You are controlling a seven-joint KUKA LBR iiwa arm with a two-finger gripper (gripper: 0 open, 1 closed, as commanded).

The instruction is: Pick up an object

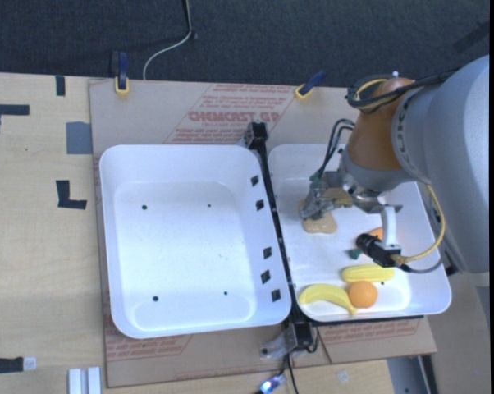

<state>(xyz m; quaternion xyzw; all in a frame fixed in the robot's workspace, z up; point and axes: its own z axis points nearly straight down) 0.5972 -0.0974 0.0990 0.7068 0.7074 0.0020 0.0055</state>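
My gripper point(316, 208) reaches down into the right bin point(290, 171), near its middle. Its fingers hang right over a small beige object point(321, 225) on the bin floor, touching or nearly touching its top. Toward the bin's front lie a yellow banana point(325, 297), an orange ball point(363, 295) and a second yellow piece point(367, 274) just behind the ball. A small orange item point(377, 234) peeks out beside the arm's black fitting.
The left bin point(181, 236) sits beside the right one, split from it by a black divider rail point(267, 220). The grey arm with its orange band point(378, 134) covers the right bin's back right part. Cardboard lies under both bins.
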